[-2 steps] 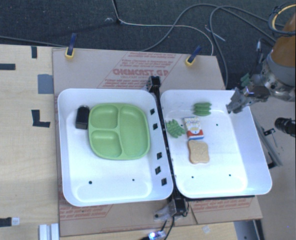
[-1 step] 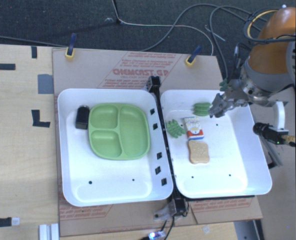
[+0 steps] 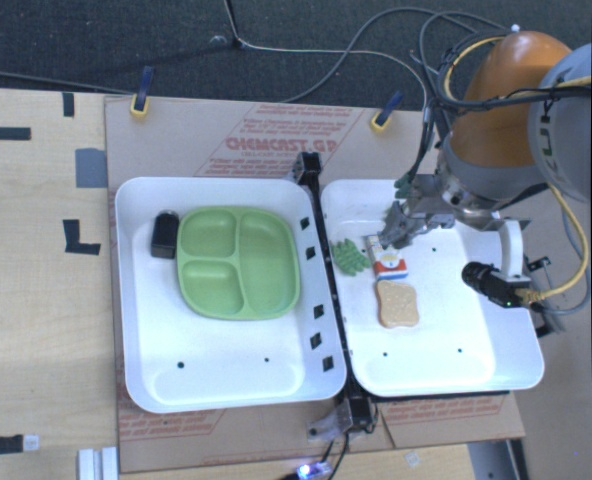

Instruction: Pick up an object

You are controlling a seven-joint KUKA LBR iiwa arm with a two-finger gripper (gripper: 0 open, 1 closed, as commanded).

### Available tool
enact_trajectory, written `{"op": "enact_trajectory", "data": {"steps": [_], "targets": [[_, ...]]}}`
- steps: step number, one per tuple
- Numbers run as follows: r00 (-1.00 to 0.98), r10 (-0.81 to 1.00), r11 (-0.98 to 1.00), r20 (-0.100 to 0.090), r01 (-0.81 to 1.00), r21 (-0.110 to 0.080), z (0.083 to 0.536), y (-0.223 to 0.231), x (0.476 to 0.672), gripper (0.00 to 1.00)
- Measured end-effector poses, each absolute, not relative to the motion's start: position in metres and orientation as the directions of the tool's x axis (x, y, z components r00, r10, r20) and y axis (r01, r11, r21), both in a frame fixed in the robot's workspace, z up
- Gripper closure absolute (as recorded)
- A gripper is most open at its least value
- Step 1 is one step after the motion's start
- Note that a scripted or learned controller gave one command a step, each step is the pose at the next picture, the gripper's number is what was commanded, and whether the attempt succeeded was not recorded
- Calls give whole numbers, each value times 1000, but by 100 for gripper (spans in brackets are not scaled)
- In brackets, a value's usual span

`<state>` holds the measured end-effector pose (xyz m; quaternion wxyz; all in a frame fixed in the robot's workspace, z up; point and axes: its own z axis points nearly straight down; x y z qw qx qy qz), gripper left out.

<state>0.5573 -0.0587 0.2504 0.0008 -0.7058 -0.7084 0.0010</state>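
My gripper (image 3: 386, 240) hangs low over the right bin (image 3: 446, 363), near its left side. Directly below its tip lies a small red, white and blue carton (image 3: 390, 265). A slice of toast (image 3: 398, 305) rests just in front of the carton. A green leafy piece (image 3: 350, 257) lies to the left, close to the divider between the bins. Nothing shows between the fingers.
The left bin (image 3: 221, 373) holds a green divided plate (image 3: 239, 262) and a small black object (image 3: 164, 235) at the plate's left edge. The arm's orange band (image 3: 506, 78) and grey wrist cover the right bin's far right corner. Cables trail behind the bench.
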Motion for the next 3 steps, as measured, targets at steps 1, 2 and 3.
{"op": "enact_trajectory", "data": {"steps": [1, 2, 3], "targets": [[-3, 1000, 3, -1, 1000, -3, 240, -9, 561, 100], [-6, 1000, 6, 0, 1000, -4, 224, 43, 552, 100], [-3, 1000, 3, -1, 1000, -3, 213, 95, 541, 100]]}}
